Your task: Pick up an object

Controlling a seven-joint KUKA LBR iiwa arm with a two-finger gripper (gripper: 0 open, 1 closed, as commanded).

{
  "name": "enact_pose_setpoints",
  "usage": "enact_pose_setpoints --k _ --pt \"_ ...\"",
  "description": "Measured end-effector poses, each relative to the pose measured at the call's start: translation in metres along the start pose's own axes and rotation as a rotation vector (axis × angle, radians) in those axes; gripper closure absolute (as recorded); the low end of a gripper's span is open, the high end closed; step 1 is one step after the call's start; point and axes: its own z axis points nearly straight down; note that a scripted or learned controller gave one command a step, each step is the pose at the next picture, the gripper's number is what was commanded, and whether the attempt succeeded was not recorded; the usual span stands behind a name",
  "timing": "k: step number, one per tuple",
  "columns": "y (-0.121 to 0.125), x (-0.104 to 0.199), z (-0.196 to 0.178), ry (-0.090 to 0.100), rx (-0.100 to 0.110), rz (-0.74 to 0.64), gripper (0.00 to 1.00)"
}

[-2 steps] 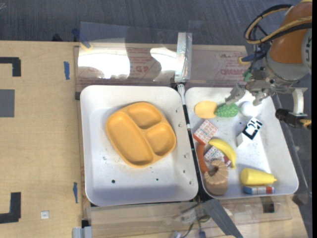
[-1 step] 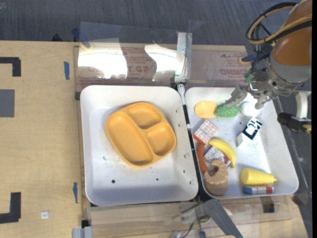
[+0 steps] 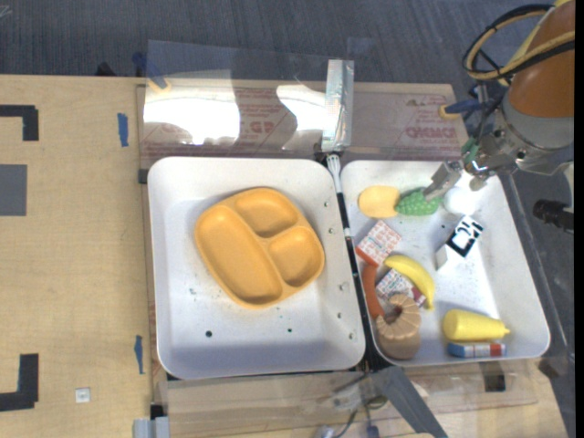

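The arm [image 3: 546,80], grey with an orange band, reaches in from the right and hangs over the far right corner of the right bin [image 3: 525,272]. Its gripper [image 3: 453,179] points down and leftward toward a green bumpy toy [image 3: 418,203] near the far wall of that bin; one slim finger shows beside the toy, but whether the fingers are apart or together cannot be told, and nothing is seen held between them. Just left of the green toy, touching it, lies a yellow lemon-shaped toy [image 3: 378,200]. A white block with a black marker tag [image 3: 463,234] sits near the gripper, toward the bin's middle. Lower down lie a red-and-white checkered packet [image 3: 380,241], a banana [image 3: 412,276] and a brown cup-like toy [image 3: 399,329] against the left wall. At the near right corner a yellow squeeze bottle [image 3: 473,323] lies on its side, with a marker pen [image 3: 474,348] just beside it. The left bin [image 3: 173,336] holds an orange divided plate [image 3: 259,245], tilted somewhat, near its centre. Both bins rest on the bench [image 3: 64,245].
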Motion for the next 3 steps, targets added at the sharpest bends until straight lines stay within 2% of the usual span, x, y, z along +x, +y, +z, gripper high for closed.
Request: enact_pose_setpoints --k 1,2,3 --pt "-0.075 0.024 0.075 0.003 0.01 0.483 0.0" --pt "-0.047 0.06 0.116 -0.002 -0.004 0.538 0.0" --pt "-0.127 0.073 0.129 0.001 -0.003 0.527 0.0"
